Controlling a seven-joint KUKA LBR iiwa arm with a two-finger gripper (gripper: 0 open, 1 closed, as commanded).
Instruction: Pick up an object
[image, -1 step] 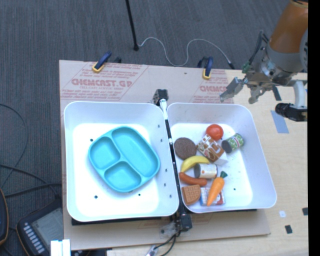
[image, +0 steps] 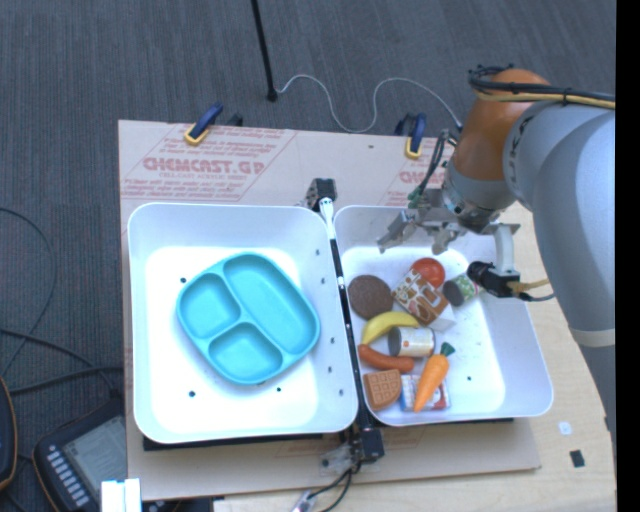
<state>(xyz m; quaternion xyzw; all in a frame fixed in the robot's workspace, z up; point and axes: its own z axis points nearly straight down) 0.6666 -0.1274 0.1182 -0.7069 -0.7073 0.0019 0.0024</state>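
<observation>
gripper (image: 418, 232) spread, grasping nothing | tomato (image: 428, 270) just below it | right bin (image: 520, 370)

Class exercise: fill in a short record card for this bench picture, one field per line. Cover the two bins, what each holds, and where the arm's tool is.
left bin: holds a blue divided plate
right bin: holds toy foods, among them a banana, a carrot, a tomato and a brown cookie
tool: above the right bin's far end, apart from the food pile
held item: none seen
</observation>
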